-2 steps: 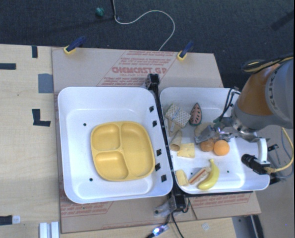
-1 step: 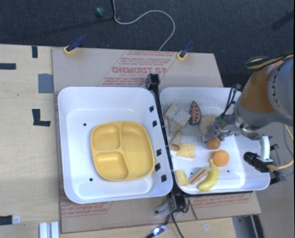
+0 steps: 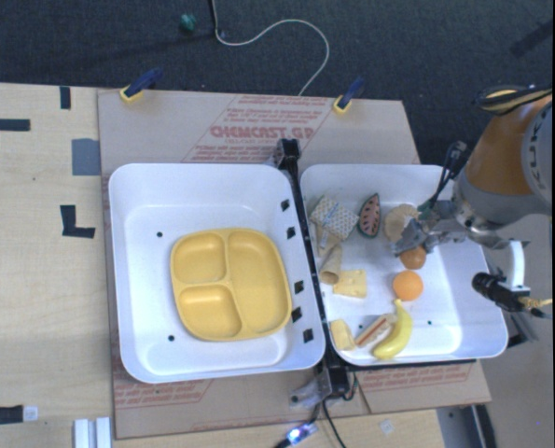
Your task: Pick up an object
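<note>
Nearest in the right bin lie one curved yellow banana and one hot dog. Beyond sits one smooth round orange. Just past it the gripper hovers; its opening cannot be made out. Left, one glossy yellow three-compartment plate.

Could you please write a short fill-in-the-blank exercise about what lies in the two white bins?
1. The yellow divided plastic plate lies in the ____ bin.
2. The yellow toy banana lies in the ____ bin.
3. The round orange toy fruit lies just above the ____.
4. The red toy watermelon slice lies in the same bin as the ____ plastic fruit near the gripper.

Missing words: left; right; banana; orange
</note>
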`<control>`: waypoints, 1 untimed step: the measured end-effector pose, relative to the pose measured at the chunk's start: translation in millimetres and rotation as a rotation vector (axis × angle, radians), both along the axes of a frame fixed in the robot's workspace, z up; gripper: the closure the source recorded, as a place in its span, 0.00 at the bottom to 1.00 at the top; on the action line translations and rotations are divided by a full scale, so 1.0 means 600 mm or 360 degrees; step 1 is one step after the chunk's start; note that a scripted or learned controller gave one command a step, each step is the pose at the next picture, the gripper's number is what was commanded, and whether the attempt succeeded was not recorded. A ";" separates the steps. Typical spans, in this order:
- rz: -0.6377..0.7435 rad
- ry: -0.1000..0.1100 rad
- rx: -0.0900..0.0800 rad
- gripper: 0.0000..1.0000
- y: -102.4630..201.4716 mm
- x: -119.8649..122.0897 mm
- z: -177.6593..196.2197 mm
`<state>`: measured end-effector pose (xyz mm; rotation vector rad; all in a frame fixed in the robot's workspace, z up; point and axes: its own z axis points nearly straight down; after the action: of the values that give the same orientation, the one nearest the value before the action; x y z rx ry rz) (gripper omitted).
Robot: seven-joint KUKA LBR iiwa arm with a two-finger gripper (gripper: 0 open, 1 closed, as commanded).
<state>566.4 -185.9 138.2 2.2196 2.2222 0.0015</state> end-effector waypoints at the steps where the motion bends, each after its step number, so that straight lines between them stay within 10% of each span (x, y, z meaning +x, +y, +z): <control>1: 0.0001 -0.0006 -0.0002 1.00 0.003 -0.006 0.104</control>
<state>562.9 -184.1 200.5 2.2165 2.2203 0.0040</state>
